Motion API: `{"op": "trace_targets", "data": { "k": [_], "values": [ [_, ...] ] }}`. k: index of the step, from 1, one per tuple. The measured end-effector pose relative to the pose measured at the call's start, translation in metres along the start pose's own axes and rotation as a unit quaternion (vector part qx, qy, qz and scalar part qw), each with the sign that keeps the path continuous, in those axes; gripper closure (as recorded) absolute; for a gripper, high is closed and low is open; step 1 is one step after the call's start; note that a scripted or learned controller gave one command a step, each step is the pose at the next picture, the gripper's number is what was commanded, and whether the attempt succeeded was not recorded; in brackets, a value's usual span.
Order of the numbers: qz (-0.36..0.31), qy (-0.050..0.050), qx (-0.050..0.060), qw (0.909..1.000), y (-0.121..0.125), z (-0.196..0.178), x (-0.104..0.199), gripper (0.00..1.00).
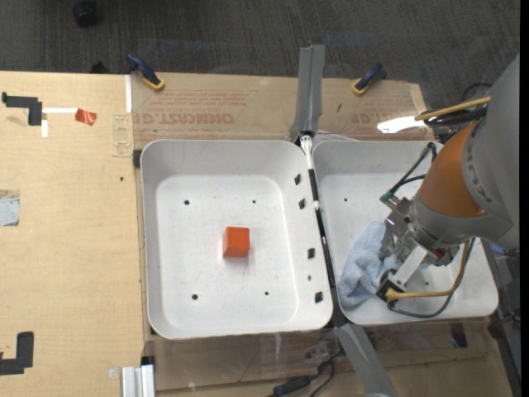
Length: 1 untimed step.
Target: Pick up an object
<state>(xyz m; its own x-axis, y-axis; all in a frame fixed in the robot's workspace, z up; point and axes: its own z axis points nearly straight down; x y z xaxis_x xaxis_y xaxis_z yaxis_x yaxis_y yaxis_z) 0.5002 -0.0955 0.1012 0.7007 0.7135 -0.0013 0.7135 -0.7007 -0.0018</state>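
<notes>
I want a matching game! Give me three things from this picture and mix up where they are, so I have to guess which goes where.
Things:
1. red block
2. grey-blue cloth
3. blue clamp

Places:
A. on the edge of the cardboard, behind the bins
B. in the left-hand bin of the picture
C. in the right-hand bin of the picture

Right pairs: 1-B, 2-C, 3-A.
</notes>
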Motion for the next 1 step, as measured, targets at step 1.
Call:
{"op": "trace_targets", "data": {
  "k": [1],
  "values": [
    [0.04,0.001,-0.002,0.9992,-0.0167,0.0083,-0.0137,1.0]
  ]
}}
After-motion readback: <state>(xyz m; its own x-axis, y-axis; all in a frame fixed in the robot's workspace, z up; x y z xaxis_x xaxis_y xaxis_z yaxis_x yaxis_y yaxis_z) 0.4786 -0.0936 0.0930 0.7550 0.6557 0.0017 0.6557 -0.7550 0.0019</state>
